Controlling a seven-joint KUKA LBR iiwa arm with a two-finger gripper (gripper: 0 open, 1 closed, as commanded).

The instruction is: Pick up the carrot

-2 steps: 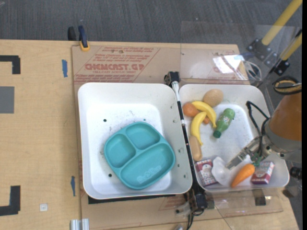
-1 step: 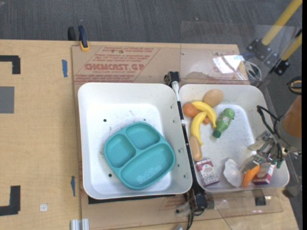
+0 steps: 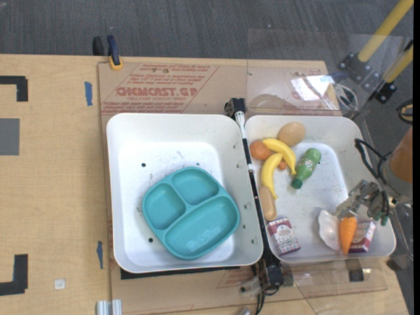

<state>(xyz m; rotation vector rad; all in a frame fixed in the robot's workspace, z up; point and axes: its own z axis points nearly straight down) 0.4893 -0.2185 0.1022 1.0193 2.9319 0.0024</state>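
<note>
Orange and tapered, your small carrot (image 3: 348, 233) stands upright near the right white bin's (image 3: 328, 149) front right corner. The arm's gripper (image 3: 363, 202) hangs just above its top; whether it's gripping, I cannot tell.

My gripper (image 3: 365, 203) is a cluster of dull grey metal parts; black cables loop beside it, with an orange-brown patch above.
</note>
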